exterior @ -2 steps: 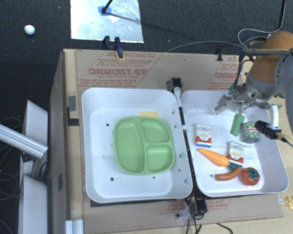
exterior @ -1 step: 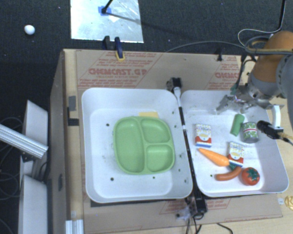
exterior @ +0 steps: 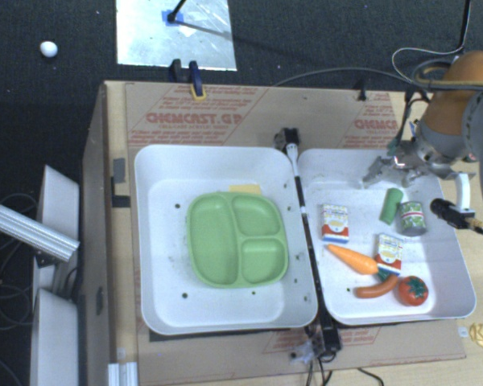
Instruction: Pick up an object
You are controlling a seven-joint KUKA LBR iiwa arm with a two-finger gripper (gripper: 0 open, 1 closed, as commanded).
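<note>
The right white plastic bin (exterior: pixel 451 252) holds every loose object. A green plastic cylinder (exterior: pixel 391 206) lies tilted near the bin's upper middle, and a small dark-green can with a printed label (exterior: pixel 411 219) sits just beside it on its right. Left of the cylinder, a small white carton with a red and blue label (exterior: pixel 335 223) lies flat. Below the cylinder, a second small white carton with a red label (exterior: pixel 389 252) lies near the bin's centre, touching or nearly touching the thick end of an orange plastic carrot (exterior: pixel 352 258) that points toward the bin's left wall. Below the carrot lies a reddish-brown toy sausage (exterior: pixel 375 289), and a red toy tomato with a green top (exterior: pixel 412 290) sits just beside the sausage's right end, near the bin's lower right corner.

The hand (exterior: pixel 396 169) hangs over the upper part of this bin, above the green cylinder and apart from it. Nothing shows between its grey metal fingers, which look spread apart.

In the left white bin (exterior: pixel 161 183), a light-green plastic tray with three compartments (exterior: pixel 237 239) lies in the middle, and a flat yellow piece (exterior: pixel 244 189) peeks out at the tray's upper edge. Both bins rest on a brown counter (exterior: pixel 225 111) printed with red lettering.
</note>
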